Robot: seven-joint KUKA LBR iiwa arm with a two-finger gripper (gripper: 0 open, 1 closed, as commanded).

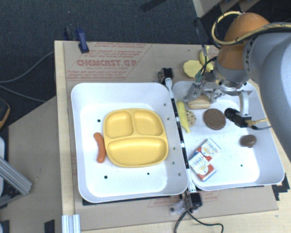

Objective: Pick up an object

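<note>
End effector [202, 92] over the right bin's [262, 174] far-left corner.
Bun [199, 102] beneath it, long axis left-right; finger state: cannot tell.

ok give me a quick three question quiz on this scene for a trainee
1. True or false: the sausage lies inside the yellow tray.
2. Which bin holds the carton: A left, B right?
3. Fill in: the tool is above the ____ bin.

Key: 1 false, it lies beside the tray on the left bin floor; 2 B; 3 right.
</note>
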